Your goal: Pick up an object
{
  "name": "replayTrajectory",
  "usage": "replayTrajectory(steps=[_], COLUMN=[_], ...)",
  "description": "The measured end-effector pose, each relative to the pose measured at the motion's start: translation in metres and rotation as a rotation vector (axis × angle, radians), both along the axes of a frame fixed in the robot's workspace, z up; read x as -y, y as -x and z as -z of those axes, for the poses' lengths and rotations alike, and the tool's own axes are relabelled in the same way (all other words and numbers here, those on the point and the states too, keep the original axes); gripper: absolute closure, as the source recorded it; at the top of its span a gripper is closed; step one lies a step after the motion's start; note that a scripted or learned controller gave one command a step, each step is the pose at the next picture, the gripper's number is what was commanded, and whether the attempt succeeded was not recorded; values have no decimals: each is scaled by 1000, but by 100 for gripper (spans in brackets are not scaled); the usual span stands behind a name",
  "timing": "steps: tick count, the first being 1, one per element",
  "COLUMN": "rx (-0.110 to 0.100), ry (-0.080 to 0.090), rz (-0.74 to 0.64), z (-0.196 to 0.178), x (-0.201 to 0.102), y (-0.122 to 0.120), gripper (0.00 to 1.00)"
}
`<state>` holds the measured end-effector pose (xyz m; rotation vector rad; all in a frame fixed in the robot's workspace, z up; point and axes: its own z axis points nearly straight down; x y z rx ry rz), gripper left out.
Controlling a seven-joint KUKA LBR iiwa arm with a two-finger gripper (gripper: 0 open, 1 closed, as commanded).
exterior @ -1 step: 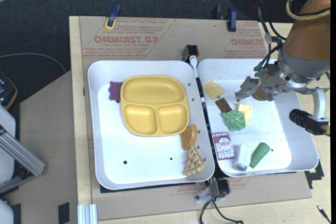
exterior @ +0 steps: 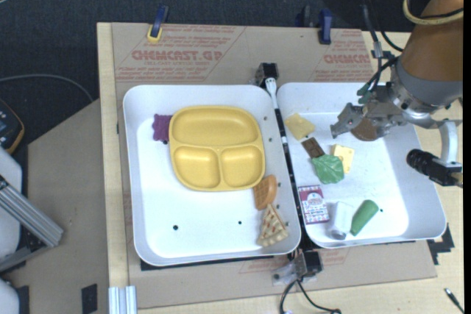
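1. Hand hovered low over far part of right bin; finger state: cannot tell.
2. Brown item sat right at it, grasp unclear.
3. Yellow block and green piece lay near-left; crowding risked a miss or nudge.

Two white bins sit on one bench. The left holds one yellow divided plate, one purple item, one croissant and one waffle piece (four things). The right holds about eight small items.
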<state>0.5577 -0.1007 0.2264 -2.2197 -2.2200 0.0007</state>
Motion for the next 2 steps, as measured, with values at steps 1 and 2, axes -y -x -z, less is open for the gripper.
replayTrajectory(steps=[1, 2], rx=[-6, -7], ry=[-1, -1], rz=[1, 0], z=[59, 119], x=[4, -4], y=[-6, -10], gripper=[0, 0])
